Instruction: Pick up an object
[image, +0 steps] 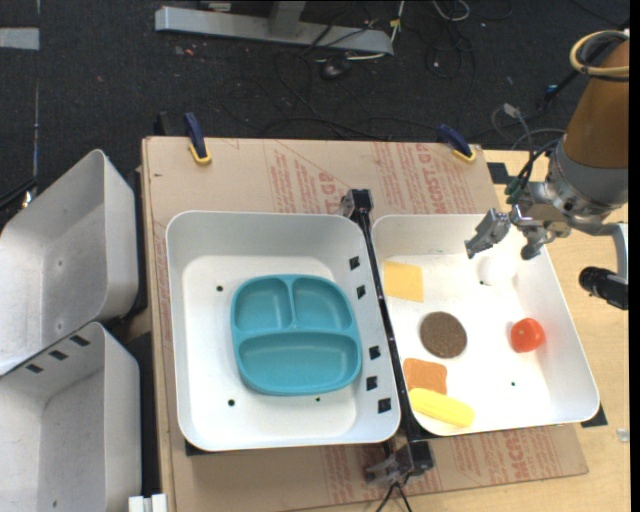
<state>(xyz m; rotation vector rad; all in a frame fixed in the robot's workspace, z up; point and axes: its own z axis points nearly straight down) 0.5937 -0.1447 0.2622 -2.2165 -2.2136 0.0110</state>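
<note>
Hovering over the far edge of the right bin (560, 400), the gripper (508, 236) hangs with its two fingers spread wide and nothing between them. Below it lie the bin's things: a yellow cheese slice (404, 281) toward the far left corner, a brown round patty (443, 334) about the middle, a red tomato (526, 335) near the right edge, an orange wedge (426, 375) by the left wall, and a yellow banana-like piece (442, 407) touching it at the near edge. None of them touches the fingers. The left bin (190, 400) holds a teal divided plate (296, 334), lying flat near its middle.
</note>
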